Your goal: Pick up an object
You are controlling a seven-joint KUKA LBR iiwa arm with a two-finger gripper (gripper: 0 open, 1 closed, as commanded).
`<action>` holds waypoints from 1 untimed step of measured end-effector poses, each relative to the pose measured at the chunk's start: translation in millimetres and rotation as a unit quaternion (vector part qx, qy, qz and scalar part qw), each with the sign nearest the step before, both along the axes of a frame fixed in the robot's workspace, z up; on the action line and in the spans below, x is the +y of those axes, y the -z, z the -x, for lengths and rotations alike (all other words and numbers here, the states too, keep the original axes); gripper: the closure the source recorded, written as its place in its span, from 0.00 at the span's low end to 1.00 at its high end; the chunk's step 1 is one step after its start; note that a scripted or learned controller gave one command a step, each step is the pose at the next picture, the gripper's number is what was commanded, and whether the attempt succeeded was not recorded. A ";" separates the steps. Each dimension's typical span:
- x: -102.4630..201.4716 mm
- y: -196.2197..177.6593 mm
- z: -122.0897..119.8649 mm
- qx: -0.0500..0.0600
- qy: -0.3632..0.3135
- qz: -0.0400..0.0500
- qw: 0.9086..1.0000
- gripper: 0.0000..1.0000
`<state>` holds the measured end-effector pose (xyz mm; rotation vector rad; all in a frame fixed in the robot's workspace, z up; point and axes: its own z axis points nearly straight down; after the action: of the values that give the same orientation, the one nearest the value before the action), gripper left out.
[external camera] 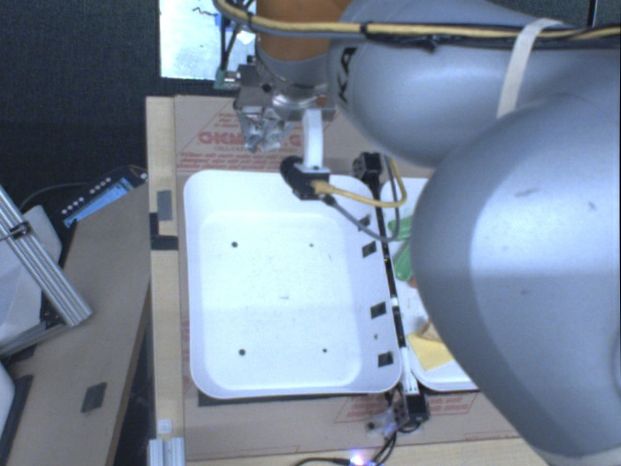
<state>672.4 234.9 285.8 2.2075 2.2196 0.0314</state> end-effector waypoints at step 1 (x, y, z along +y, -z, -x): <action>-0.3 78.3 88.2 0.017 0.002 0.004 1.000 1.00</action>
<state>584.2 234.6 207.5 2.2240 2.2289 -0.0160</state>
